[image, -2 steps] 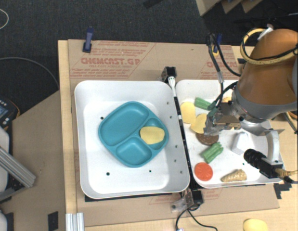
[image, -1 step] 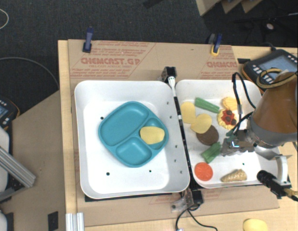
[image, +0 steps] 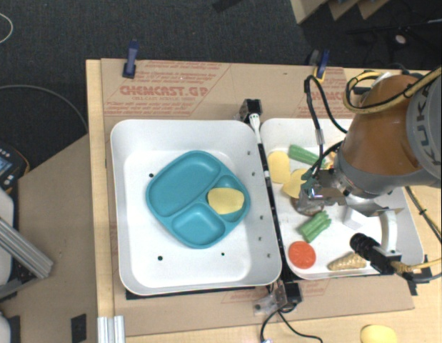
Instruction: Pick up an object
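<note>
My gripper (image: 310,200) hangs low over the middle of the right bin (image: 286,130), under the grey and orange wrist. Right around it lie a pale yellow piece (image: 278,166), a second yellow piece (image: 293,184) touching the gripper's left side, and a green stick (image: 302,153) behind it. Just in front of the gripper lies a green cylinder (image: 315,226). Nearer the bin's front edge are a red disc (image: 301,254) and a tan cone-shaped piece (image: 347,263). Nothing shows between the gripper's tips.
The left bin (image: 122,191) holds a teal divided plate (image: 188,195) with a yellow lemon-like item (image: 225,200) in its right compartment. A black divider rail (image: 263,170) runs between the bins. A yellow object (image: 376,333) lies off the bench at the bottom right.
</note>
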### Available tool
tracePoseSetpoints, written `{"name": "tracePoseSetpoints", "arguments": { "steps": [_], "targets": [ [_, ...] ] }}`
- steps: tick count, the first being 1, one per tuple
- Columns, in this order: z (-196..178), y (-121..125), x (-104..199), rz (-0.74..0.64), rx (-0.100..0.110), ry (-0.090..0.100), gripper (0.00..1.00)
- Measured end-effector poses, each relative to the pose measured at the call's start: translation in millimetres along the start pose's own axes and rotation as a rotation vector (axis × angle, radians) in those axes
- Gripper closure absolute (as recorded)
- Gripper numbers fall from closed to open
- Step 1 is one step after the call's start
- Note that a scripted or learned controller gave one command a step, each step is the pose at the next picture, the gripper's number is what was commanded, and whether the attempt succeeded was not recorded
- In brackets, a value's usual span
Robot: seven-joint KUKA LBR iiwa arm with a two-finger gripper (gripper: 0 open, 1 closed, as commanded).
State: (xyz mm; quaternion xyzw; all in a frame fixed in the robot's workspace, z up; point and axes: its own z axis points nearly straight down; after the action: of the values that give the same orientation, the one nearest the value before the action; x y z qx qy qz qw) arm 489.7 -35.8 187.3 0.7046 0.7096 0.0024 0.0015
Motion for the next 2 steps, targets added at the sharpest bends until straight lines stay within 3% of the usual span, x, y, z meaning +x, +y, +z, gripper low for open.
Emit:
{"name": "tracePoseSetpoints", "arguments": {
  "steps": [1, 2],
  "targets": [
    [-28, -8, 75, -0.002, 0.002, 0.002, 1.0],
    [-146, -7, 106, 0.001, -0.009, 0.002, 1.0]
  ]
}}
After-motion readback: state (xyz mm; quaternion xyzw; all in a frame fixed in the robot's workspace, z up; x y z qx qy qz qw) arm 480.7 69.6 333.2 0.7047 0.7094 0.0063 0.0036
